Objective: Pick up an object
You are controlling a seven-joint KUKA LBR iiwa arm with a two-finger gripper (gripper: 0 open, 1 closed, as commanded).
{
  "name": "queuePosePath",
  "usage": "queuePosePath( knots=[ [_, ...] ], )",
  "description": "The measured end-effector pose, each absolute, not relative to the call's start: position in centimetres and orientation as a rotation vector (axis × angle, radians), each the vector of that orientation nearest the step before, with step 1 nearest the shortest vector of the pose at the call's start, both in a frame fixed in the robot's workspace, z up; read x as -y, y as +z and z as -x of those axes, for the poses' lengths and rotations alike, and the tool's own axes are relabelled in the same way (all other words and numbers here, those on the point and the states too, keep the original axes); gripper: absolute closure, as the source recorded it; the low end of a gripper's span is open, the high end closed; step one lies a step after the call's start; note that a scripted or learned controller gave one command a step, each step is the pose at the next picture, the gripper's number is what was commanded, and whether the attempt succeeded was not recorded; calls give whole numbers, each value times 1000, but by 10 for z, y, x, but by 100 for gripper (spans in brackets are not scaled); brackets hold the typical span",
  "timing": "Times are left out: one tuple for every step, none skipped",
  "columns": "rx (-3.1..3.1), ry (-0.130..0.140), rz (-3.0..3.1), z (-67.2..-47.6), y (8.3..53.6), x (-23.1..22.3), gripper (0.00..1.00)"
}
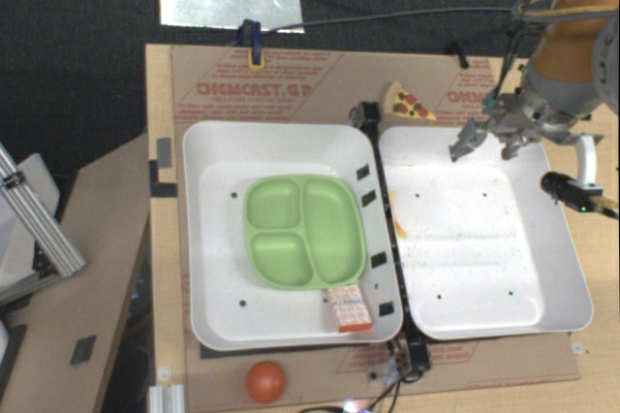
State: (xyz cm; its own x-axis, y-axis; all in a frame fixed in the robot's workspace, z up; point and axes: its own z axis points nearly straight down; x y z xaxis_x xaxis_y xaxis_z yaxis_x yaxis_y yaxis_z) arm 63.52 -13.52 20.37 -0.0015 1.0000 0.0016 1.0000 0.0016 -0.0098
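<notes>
Jaws spread wide and holding nothing, I hung over the far edge of the right bin. In the left bin lay a green divided plate, and just beside its near right corner sat a small red and white box. A pizza slice toy rested on the surface beyond the bins, while an orange ball sat on the near side of the left bin.
</notes>
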Motion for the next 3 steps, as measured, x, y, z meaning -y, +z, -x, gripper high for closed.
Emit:
queuePosePath(
  knots=[
    [2226, -2, 2219, -638, 210, 135, 0],
    [2227, 1, 2215, -640, 168, 131, 0],
    [2227, 2, 2213, -644, 108, 126, 0]
  ],
)
